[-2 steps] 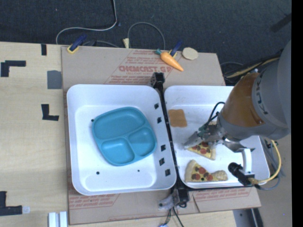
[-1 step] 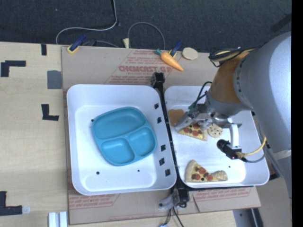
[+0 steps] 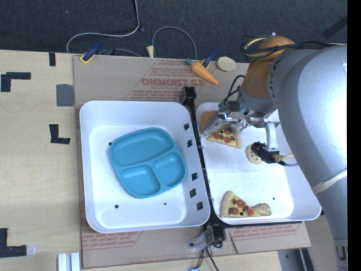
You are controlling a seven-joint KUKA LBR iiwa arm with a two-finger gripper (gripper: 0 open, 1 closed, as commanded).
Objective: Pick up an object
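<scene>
We think the pizza slice (image 3: 224,136) under our hand (image 3: 228,119) is light and stiff, best pinched at its edges; we cannot tell the hand's state.

This is a robotics lab test bench rather than a home. Two shallow white bins (image 3: 90,151) sit on a cardboard sheet (image 3: 163,81) over a pale wooden bench (image 3: 34,168) with black tape marks, loose cables (image 3: 135,16) trail behind, and the food is toy pizza slices (image 3: 243,208).
</scene>
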